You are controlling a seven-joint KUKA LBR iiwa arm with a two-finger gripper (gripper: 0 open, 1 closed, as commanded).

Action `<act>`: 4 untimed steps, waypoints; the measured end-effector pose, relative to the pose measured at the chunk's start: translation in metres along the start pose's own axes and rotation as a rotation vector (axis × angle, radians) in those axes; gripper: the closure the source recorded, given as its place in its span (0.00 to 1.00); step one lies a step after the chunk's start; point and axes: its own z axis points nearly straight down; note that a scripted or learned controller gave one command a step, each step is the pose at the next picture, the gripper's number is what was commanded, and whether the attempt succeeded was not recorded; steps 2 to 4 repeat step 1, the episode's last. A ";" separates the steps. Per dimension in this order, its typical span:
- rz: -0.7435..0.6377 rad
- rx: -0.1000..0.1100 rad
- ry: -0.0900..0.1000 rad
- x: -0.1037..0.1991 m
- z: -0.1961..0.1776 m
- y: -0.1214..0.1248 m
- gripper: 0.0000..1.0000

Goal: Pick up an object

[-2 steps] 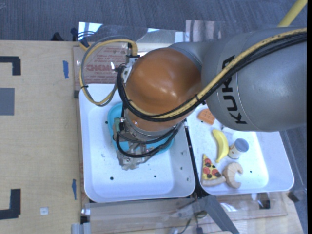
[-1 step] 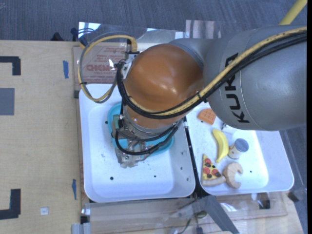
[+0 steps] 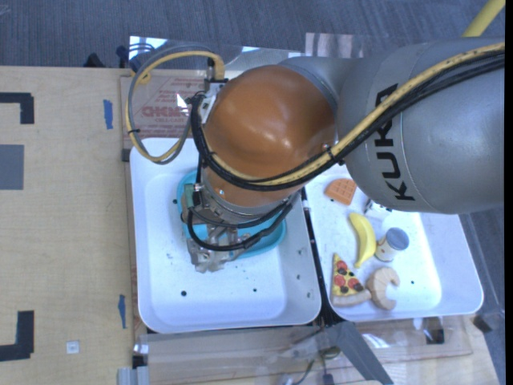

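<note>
I see the arm (image 3: 337, 127) reaching over the left bin (image 3: 160, 295); in the right bin (image 3: 457, 283), a banana (image 3: 363, 237) lies behind a pizza slice (image 3: 345, 280).

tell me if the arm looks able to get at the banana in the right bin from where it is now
Probably yes. The banana lies uncovered in the right bin, with only the pizza slice and small jar beside it. The gripper is down in the left bin, so it must lift over first.

wooden bench (image 3: 64, 215); blue tape marks (image 3: 107, 113)

blue plate (image 3: 272, 239) mostly hidden under arm (image 3: 268, 131), arm cut off at right
</note>
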 end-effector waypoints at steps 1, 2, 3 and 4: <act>-0.088 -0.025 0.024 0.014 0.019 0.003 1.00; -0.088 -0.025 0.024 0.014 0.019 0.003 1.00; -0.088 -0.025 0.024 0.014 0.019 0.003 1.00; -0.088 -0.025 0.024 0.014 0.019 0.003 1.00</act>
